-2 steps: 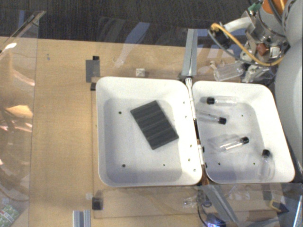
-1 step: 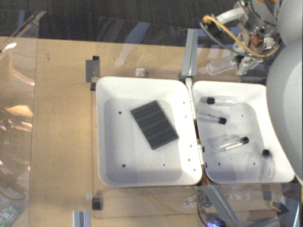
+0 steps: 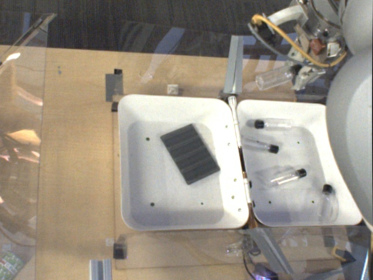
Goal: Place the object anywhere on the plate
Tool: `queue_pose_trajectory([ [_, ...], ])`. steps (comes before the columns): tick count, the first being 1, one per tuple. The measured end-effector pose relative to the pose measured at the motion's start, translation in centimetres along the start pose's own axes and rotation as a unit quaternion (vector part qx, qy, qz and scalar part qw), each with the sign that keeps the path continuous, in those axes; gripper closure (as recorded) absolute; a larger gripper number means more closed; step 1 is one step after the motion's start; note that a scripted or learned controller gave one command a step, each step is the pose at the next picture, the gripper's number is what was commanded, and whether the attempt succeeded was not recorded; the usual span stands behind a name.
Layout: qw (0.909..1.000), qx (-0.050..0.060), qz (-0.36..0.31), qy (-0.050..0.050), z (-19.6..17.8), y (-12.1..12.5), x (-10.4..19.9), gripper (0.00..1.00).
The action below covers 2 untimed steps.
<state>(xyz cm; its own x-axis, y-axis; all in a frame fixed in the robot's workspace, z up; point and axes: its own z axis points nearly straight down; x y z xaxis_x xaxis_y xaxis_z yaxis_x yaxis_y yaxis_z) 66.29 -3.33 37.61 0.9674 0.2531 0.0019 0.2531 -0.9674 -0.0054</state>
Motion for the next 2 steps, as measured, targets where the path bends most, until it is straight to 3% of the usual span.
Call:
queue_pose_trajectory([
  [1, 1.0000, 0.002, -0.001, 0.000, -0.9, -0.1, 0.1, 1.00],
  [2, 0.9980, -0.002, -0.063, -0.001, 10.4, -0.2, -2.3, 1.00],
])
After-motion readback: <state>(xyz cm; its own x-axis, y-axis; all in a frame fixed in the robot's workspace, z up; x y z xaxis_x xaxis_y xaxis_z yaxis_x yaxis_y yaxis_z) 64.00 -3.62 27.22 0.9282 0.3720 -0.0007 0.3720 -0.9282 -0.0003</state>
